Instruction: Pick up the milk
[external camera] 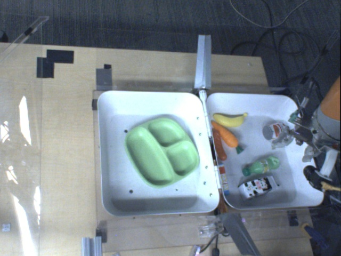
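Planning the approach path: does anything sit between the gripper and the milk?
The green bottle lies close beside the milk, just above it in the view, with one end roughly on the line from the gripper. Nothing lies on top of the milk.

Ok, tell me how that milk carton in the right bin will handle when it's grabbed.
The milk carton looks boxy and seems to lie on its side, so it probably won't roll. Its flat faces should give a fair hold, though they could be slick. The rounded green bottle close beside it may roll if nudged.
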Tool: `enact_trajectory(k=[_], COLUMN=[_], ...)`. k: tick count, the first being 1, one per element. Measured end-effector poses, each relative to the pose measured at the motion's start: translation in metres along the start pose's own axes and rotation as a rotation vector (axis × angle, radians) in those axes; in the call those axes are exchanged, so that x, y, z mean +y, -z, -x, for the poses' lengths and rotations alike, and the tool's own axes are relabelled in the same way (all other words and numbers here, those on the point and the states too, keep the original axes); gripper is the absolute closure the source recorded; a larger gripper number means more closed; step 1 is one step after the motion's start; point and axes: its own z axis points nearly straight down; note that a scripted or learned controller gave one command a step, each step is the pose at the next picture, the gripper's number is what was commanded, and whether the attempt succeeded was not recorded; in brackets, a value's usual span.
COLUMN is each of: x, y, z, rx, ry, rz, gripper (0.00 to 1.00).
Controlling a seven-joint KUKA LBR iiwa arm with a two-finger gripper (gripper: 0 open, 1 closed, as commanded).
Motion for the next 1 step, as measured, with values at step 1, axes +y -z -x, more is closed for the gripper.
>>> enact_trajectory(k=[1], x=[-0.0538], y=[-0.0536], z=[-0.037], rx=[0.0], ry=[-0.135], rz=[-0.005], gripper=[0.0])
